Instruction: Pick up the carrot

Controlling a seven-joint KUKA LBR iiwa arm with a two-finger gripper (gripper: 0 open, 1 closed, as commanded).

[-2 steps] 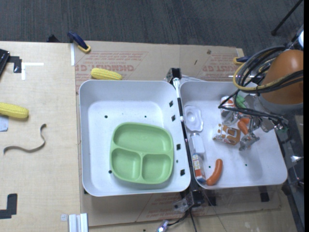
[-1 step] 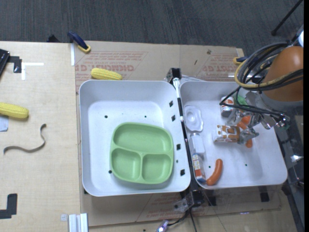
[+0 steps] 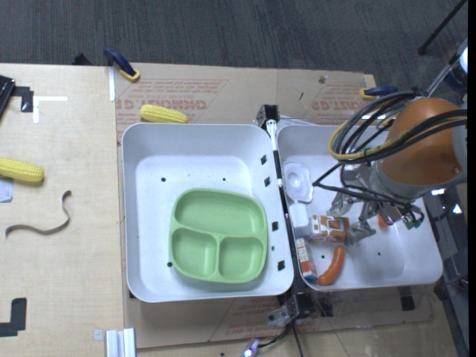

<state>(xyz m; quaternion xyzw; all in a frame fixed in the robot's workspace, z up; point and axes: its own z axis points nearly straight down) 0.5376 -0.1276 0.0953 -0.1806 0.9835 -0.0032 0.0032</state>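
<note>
The carrot (image 3: 332,266) was a smooth, glossy orange-red taper, slightly curved, lying at a slant near the front-left corner of the right bin (image 3: 416,274). Above it the gripper (image 3: 362,225) hung low among a small orange-and-white packet (image 3: 328,227) and a clear plastic cup (image 3: 296,180); whether it was open or closed could not be told. The left bin (image 3: 149,162) held a matte green plate (image 3: 219,235) with three compartments. Two yellow corn cobs (image 3: 163,114) lay on the bench outside.

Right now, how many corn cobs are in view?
2. One corn cob lies on the cardboard just behind the left bin; the other corn cob rests on the wooden bench at far left.
</note>
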